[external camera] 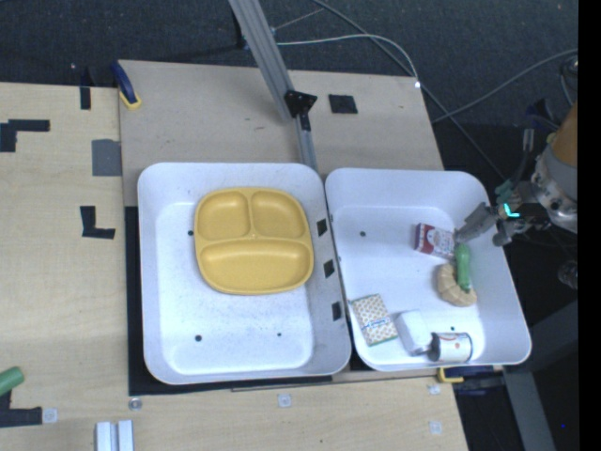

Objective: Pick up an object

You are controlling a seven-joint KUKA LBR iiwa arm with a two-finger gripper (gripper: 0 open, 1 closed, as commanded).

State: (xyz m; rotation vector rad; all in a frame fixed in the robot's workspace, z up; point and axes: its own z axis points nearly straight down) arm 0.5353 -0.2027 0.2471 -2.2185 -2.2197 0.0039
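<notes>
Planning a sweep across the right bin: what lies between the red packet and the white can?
In the camera view, between the red packet and the white can lies a tan lump with a green stick on it.

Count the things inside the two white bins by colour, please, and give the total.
Yellow: 1, divided plate
Red and white: 1, small packet
Green: 1, stick-shaped item
Tan: 1, lump
Checkered: 1, pad
White and grey: 1, can-like item
Total: 6
</notes>
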